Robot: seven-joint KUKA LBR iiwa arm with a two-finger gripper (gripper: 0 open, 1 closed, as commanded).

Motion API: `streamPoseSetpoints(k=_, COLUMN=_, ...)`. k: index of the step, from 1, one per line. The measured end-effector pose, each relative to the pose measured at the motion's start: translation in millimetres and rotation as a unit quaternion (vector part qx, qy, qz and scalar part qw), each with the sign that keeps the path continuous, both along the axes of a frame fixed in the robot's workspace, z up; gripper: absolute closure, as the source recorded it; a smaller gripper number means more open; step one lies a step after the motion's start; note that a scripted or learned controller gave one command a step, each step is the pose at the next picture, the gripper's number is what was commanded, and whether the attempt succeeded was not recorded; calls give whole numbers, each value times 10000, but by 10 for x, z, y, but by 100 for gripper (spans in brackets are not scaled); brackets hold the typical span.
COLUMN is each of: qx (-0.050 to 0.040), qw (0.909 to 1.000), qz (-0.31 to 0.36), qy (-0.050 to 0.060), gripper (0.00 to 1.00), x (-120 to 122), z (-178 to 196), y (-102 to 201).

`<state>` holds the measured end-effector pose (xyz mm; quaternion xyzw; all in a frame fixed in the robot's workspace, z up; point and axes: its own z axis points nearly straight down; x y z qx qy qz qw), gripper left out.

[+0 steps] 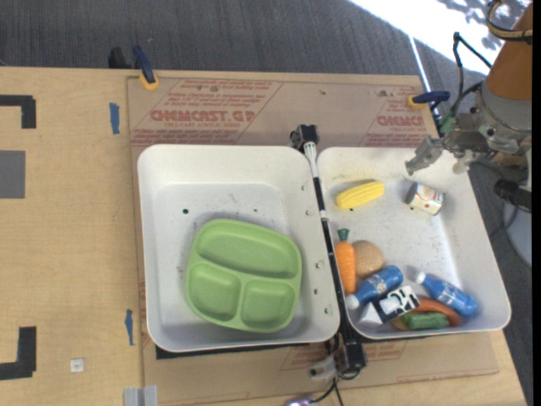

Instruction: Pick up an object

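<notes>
Surface (68, 227): light wood-coloured, carrying a brown board printed in red (211, 112), on which two shallow white bins are set side by side.

Left bin (161, 176): one green divided plate (245, 273) is held, with three compartments, lying toward the bin's near side.

Right bin (482, 227): several small objects are contained.
- Yellow corn cob (360, 194), lying in the far part of the bin, apart from the other items.
- Small white carton (425, 199), tilted, found near the far right wall.
- Orange carrot (345, 263), laid along the left wall, with a tan rounded item (368, 256) just beside it.
- Blue bottle (378, 283), lying next to the tan item.
- Second blue bottle (450, 295), placed toward the near right corner.
- Black-and-white item (397, 301), set between the two bottles.
- Red and green items (427, 316), packed against the near wall; their kind cannot be told.

Arm: entered from the right, with its orange band (512, 73) seen at the upper right.

Gripper (435, 152): positioned above the far right corner of the right bin, just beside the white carton. No object is seen between its fingers; how far they are parted cannot be told.
</notes>
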<state>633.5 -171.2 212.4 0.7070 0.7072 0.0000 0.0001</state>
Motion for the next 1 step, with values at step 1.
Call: streamPoseSetpoints(k=1, qx=48, qw=9996, qz=283, qy=22, gripper=0, x=-202, z=-1150, y=-354)
